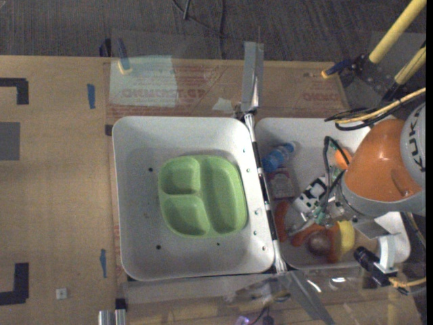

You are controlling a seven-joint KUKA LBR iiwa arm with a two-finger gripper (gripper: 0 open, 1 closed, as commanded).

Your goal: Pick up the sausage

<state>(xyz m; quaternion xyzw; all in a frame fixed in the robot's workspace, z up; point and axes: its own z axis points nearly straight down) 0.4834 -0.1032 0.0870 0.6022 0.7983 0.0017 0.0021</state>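
- Camera view, nearest edge first: I see the bottom rim of the right shallow white bin, and just above it a cluster of small items lying against that rim.
- The reddish-brown, rounded elongated sausage lies in this cluster, near the bin's lower left corner. A yellow rounded toy piece sits just beside it on the right, and a slim orange-red strip lies close on its left, along the divider.
- The two-finger gripper sits directly above the sausage, under the grey arm with the orange band. I cannot tell how far the claw is spread or whether it grips anything; the wrist hides the tips.
- Recommended procedure: I would centre the claw over the sausage's midpoint, span its short axis, and descend vertically, to avoid catching the yellow piece or the strip.
- Risk, in my judgement: crowding and the nearby bin wall leave little clearance for a finger.
- Farther back in the same bin stands a blue-capped small bottle.
- The left bin holds a light green three-compartment plastic tray, well apart from the work.
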